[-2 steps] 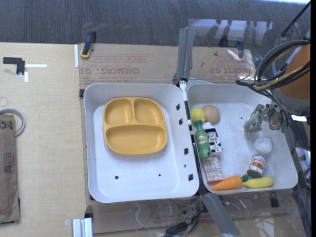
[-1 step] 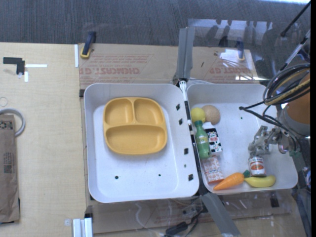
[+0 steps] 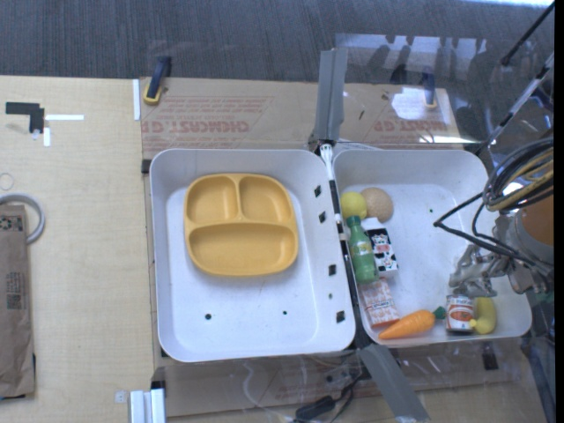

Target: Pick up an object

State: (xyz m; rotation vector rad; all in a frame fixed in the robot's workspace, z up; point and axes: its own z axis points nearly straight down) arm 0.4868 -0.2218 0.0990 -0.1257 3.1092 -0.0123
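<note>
The right bin (image 3: 423, 188) holds several small items. A yellow lemon (image 3: 352, 204) and a tan round fruit (image 3: 378, 204) lie at its upper left. Below them come a green bottle (image 3: 361, 250), a black-and-white carton (image 3: 382, 250) and a pink snack packet (image 3: 379, 304). An orange carrot (image 3: 409, 324) lies along the front wall. A small red-labelled can (image 3: 458, 314) stands at the front right, with a yellow item (image 3: 484, 315) touching it. My gripper (image 3: 474, 273) hangs at the bin's right side, just above and behind the can, with nothing seen in it.
The left bin (image 3: 167, 263) holds a yellow divided plate (image 3: 240, 225). Black cables (image 3: 458, 218) loop from the arm over the right bin's right half. Cardboard (image 3: 229, 113) lies behind the bins, and a brown paper bag (image 3: 13, 298) lies on the bench at far left.
</note>
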